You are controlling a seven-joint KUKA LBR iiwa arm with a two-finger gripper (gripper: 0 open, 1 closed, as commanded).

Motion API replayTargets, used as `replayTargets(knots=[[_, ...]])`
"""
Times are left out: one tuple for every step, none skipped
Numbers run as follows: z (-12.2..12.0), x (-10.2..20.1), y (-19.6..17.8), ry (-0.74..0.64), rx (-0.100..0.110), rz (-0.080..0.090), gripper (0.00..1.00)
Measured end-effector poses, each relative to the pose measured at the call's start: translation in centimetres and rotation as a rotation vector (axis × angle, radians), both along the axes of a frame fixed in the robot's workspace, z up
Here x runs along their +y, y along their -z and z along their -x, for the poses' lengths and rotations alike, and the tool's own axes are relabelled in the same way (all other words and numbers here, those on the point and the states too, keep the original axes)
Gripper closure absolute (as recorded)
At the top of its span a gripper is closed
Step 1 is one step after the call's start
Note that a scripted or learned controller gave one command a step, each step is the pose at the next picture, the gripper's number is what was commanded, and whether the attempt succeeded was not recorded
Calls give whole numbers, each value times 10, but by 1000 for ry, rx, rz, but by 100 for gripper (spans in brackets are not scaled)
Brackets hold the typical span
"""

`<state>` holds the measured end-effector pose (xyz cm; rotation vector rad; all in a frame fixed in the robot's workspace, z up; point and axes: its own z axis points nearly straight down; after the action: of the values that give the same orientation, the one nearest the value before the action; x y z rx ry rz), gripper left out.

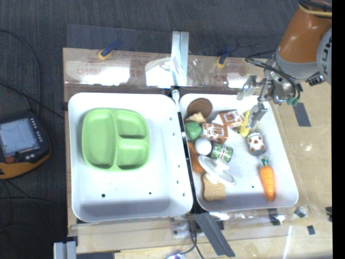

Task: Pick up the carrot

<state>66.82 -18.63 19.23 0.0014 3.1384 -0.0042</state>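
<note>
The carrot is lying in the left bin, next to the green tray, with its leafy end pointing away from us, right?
Not quite: the carrot lies in the right bin, near its front right corner, not in the left bin with the green tray. The camera view shows this. Its leafy end does point away from us.

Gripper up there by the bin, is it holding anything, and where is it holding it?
Nothing is held. The gripper hangs over the right bin's far corner, fingers open, while the carrot lies apart near the bin's front.
</note>
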Motion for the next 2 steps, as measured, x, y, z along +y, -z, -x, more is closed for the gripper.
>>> replayTargets(knots=[[64, -8, 61, 73, 5, -4, 0], [152, -15, 101, 346, -11, -4, 0]])
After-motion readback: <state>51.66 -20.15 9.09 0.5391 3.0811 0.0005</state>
